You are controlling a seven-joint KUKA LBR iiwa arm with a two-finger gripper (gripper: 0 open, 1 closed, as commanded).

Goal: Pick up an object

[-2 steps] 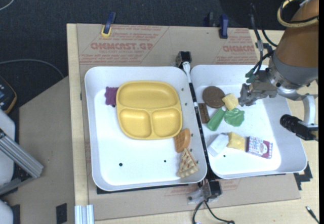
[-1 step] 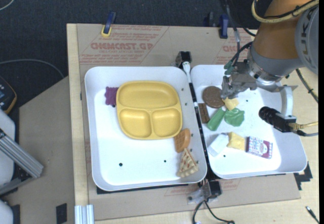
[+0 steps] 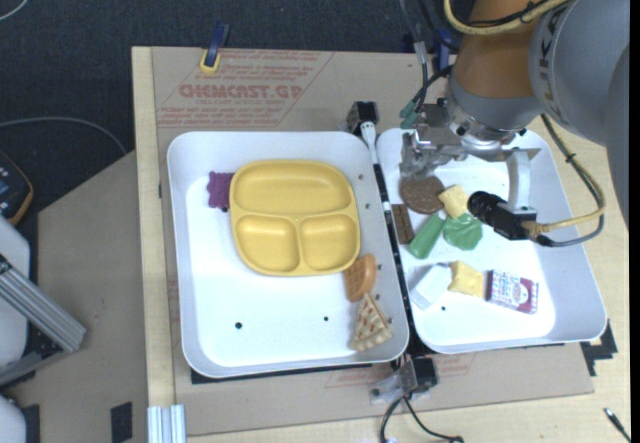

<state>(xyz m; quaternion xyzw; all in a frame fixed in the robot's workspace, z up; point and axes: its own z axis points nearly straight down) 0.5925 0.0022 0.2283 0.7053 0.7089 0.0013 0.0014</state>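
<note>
Glossy yellow plastic tray [image 3: 295, 216], smooth white plastic bins [image 3: 190, 261], matt brown cardboard sheet [image 3: 270, 86] on the counter

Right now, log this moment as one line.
arm: over right bin | gripper: above brown disc | yellow tray: left bin

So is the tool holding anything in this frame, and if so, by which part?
It cannot be told. The tool is low in the right bin, just above the brown round piece, but the arm's wrist hides its tip, so no hold is visible.
</note>
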